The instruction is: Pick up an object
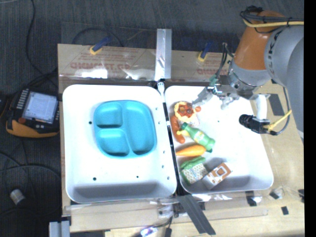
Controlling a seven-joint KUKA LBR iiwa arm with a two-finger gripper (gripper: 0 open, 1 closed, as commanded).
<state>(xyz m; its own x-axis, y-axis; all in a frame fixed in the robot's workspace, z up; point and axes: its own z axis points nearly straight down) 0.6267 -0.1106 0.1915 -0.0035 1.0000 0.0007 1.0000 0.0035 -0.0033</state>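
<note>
While the arm [266, 43] is reaching in from the right, a handheld screen unit [34, 110] is lying on the dark floor far to the left of the gripper [213, 94], well outside both bins. Nearer, the left bin [79, 181] is holding a blue divided plate [125, 127], which is sitting well to the gripper's left and slightly below it. Past the wall between the bins, the toy food in the right bin [252, 167] is clustering along that bin's left side, all of it below and left of the gripper. A pizza slice [183, 109] is lying closest, just down-left of the fingertips and apart from them. Below it, a sausage [177, 127] and a green bottle [199, 136] are touching, then a carrot [190, 150], then a green carton [193, 171] and a brown box [217, 175] lying farthest down. Hovering over the bin's upper part, the gripper is spreading its two fingers apart with nothing between them. A black cylinder [252, 122] is hanging to its lower right.
</note>
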